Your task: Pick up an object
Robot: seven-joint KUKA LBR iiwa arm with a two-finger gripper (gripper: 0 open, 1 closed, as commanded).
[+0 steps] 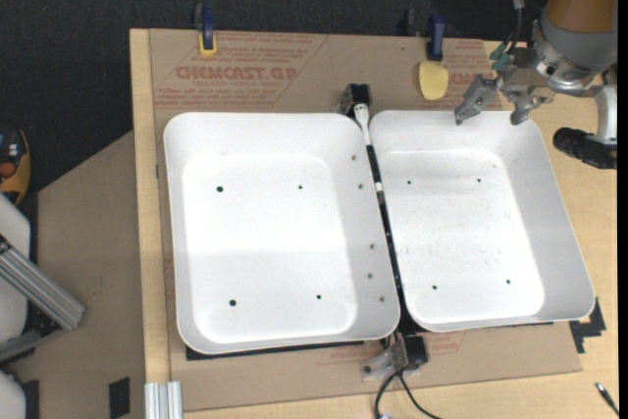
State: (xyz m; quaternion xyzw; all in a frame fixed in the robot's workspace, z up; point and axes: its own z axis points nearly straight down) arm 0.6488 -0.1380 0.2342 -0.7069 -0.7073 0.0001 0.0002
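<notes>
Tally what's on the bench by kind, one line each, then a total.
White bins: 2, the left bin and the right bin
Blue clamps: 2, the left clamp and the right clamp
Yellow objects: 1, the yellow piece
Grippers: 1, the gripper
Total: 6

The arm (pixel 579 0) is seen at the upper right, wrist angled downward. The end effector (pixel 494 108) is held with its two fingers spread apart, nothing between them.
</notes>
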